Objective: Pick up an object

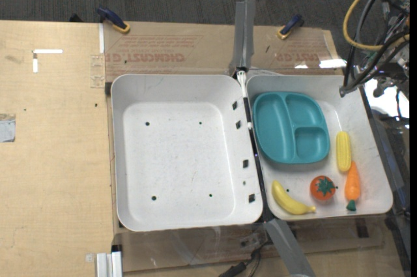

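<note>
Hanging at the camera view's right edge, the gripper (355,80) sits above the far right corner of the right bin (373,139), among dark linkage and cabling. Its outline is hard to separate from that clutter, so whether it is wide, narrow or holding anything cannot be told. No object can be seen in it.

Items in order of increasing separation from the gripper:

1. Yellow cable (365,8): looped just behind and above the gripper, toward the floor.
2. Teal divided plate (290,128): just to the gripper's left and slightly toward the camera, lying flat in the right bin, with three compartments facing up.
3. Corn cob (343,150): yellow, on the camera side of the gripper, almost directly below it in the view, lying lengthwise just beside the plate's right edge.
4. Carrot (352,184): orange with a green tip, further toward the camera, just past the corn cob.
5. Tomato (322,188): red-orange with a green stem, left of the carrot and close to it.
6. Banana (291,199): yellow, at the bin's near left corner, well apart from the gripper.
7. Left bin (176,152): white, beyond the grey divider post (244,34), well to the gripper's left.
8. Wooden bench top (52,139): furthest left of the gripper.

All candidate objects rest on the right bin's floor.
</note>
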### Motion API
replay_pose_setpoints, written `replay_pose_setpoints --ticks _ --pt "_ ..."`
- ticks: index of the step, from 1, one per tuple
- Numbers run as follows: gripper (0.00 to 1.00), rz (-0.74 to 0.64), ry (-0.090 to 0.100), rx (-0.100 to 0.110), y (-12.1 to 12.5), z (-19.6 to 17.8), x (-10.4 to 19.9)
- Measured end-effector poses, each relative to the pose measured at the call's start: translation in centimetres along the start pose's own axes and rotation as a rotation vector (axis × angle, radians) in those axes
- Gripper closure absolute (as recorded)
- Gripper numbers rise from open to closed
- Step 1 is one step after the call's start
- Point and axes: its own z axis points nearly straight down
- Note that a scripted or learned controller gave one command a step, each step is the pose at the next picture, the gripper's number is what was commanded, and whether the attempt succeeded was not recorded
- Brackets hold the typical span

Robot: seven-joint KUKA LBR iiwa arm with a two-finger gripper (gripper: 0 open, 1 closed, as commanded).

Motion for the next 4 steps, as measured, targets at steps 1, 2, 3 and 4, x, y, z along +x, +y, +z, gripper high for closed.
replay_pose_setpoints --ticks 1,2,3,4 --pt "0.0 0.384 0.001 -0.001 1.9 14.8 4.8" --pt "1.0 0.383 -0.002 -0.001 1.8 13.8 4.6" --pt "1.0 0.49 -0.008 -0.008 0.0 -3.6 12.4" --pt "1.0 0.258 0.0 0.01 1.7 2.8 2.2"
